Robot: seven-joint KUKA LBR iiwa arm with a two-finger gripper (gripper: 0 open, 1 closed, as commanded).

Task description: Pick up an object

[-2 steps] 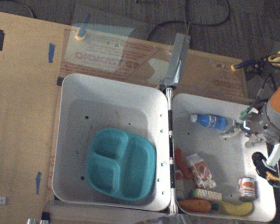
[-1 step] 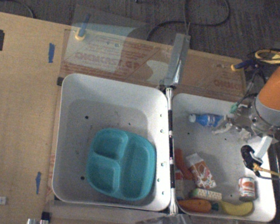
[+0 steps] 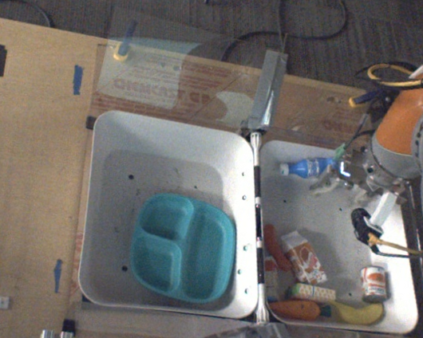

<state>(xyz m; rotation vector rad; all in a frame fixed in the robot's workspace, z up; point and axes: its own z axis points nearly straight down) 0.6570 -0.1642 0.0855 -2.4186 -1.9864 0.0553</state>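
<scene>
My gripper [image 3: 334, 178] hangs low over the far part of the right bin [image 3: 404, 319], under the orange band of the arm [image 3: 405, 117]. A small blue bottle [image 3: 306, 168] with a white cap lies on its side just left of the gripper, with its base end touching or under it. Nearer the front of that bin lie a white and orange carton [image 3: 303, 258], a red object [image 3: 275, 246], a carrot [image 3: 296, 308], a banana [image 3: 359, 312], a small can [image 3: 374, 283] and a flat striped packet [image 3: 313, 292].
The left bin [image 3: 119, 140] holds a teal divided plate [image 3: 183, 247]. A metal divider [image 3: 265, 101] runs between the bins at the back. A black part with a yellow cable [image 3: 363, 226] hangs beside the wrist. Cables lie on the floor beyond the bench.
</scene>
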